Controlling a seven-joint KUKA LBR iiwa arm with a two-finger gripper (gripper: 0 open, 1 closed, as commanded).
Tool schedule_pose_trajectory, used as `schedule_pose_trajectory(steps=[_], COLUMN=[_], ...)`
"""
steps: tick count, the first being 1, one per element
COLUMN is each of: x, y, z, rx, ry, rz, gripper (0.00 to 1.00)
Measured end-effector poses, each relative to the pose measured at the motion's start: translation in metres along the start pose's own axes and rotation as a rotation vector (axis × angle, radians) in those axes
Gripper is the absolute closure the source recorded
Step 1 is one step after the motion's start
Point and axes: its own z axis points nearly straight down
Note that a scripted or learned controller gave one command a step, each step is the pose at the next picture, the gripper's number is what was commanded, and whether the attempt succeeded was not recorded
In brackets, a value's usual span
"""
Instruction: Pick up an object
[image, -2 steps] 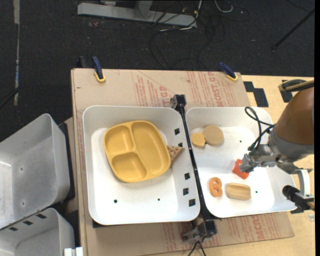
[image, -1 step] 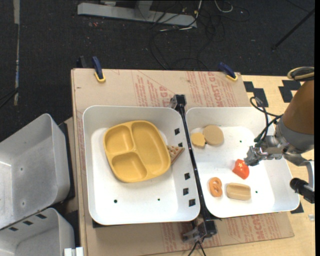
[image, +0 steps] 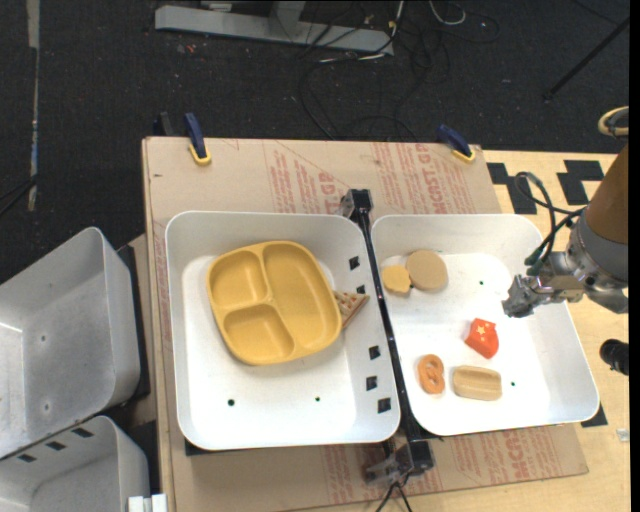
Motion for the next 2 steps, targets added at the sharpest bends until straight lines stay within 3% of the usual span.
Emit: schedule_pose_trajectory(steps=[2], x=[0.099], y=[0.041], z=[0.019], rx=[0.006], ry=[0.004], rz=[-0.005], gripper=[1.00])
